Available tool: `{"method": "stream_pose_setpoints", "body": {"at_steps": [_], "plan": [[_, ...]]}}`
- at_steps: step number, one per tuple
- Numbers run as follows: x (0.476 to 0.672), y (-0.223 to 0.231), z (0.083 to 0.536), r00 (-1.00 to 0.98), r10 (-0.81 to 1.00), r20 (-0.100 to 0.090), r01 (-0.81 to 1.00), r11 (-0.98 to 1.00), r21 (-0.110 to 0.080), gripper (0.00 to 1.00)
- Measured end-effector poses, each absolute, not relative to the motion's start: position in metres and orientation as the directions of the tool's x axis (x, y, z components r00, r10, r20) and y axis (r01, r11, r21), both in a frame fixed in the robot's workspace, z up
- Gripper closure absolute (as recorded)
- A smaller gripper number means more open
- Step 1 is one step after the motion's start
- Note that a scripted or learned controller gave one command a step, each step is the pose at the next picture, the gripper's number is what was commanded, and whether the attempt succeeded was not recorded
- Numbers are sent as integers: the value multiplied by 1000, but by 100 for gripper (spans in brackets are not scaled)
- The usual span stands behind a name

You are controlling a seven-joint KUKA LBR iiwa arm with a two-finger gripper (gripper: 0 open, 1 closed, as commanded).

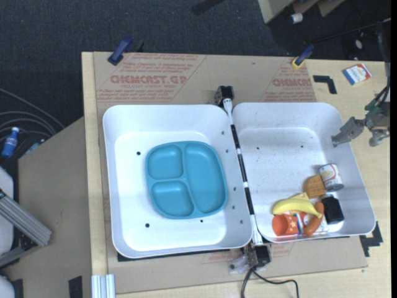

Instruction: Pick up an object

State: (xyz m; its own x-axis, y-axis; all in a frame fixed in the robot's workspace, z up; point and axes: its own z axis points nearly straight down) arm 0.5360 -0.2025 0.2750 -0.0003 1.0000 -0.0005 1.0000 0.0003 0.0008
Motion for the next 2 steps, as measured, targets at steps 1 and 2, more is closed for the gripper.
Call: {"method": "stream_pose_setpoints", "body": {"at_steps": [1,2], "plan": [[508,-208,88,1,1000,-2,1000,-1,4,0],[510,-207,99,1,1000,-2,1000,-1,10,100]]}}
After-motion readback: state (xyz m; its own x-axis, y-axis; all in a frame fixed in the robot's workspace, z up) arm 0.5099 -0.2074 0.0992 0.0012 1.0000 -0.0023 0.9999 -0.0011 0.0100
